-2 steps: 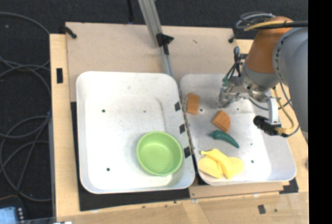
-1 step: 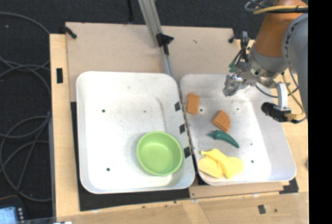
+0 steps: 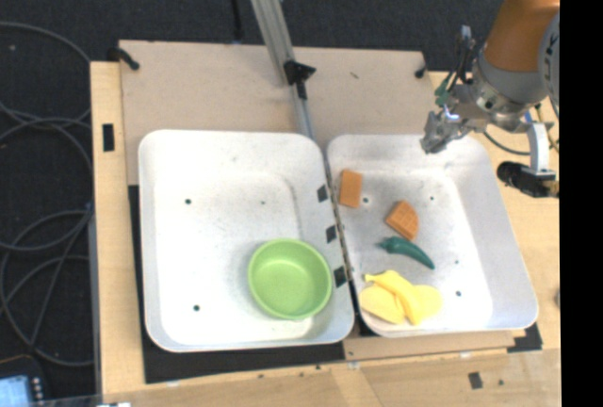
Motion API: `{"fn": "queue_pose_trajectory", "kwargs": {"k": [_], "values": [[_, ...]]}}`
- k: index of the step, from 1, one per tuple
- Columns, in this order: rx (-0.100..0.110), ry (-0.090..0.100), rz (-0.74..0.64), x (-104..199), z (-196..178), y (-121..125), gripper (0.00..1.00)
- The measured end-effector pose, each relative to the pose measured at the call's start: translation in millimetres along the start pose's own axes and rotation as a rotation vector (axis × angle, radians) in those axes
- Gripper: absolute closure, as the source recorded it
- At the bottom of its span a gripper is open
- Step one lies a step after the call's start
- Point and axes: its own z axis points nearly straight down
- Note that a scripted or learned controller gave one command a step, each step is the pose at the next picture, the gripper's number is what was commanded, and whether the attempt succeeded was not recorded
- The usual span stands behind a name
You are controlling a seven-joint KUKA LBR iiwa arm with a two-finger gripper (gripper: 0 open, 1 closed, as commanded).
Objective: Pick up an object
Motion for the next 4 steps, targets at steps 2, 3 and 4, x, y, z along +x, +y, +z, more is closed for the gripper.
{"fn": "queue_pose_trajectory", "kwargs": {"k": [2, 3, 4], "values": [[0.008, 0.003, -0.003, 48.0, -53.3, -21.7, 1.00], [0.009, 0.004, -0.003, 96.9, -51.9, -43.4, 1.00], [0.010, 0.003, -0.002, 140.3, -35.3, -60.5, 1.00]]}}
